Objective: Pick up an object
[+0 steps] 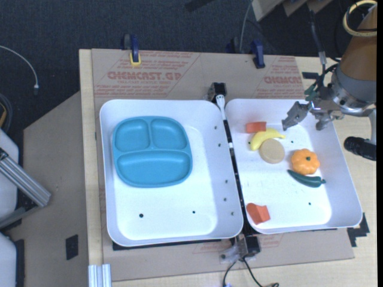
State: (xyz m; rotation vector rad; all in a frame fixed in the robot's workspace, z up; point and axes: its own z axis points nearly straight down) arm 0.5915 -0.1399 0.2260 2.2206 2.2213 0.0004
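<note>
Over the right bin [341, 178], near its far edge, the gripper [306, 116] hangs with its two fingers spread wide and nothing between them. Six things lie below in that bin: two red blocks, one [256, 127] by the far side and one [258, 212] at the near corner, one yellow banana [266, 138], one tan disc [273, 152], one orange pumpkin [304, 161] and one dark green pepper [306, 180]. One blue divided plate [152, 151] sits in the left bin [173, 220]
</note>
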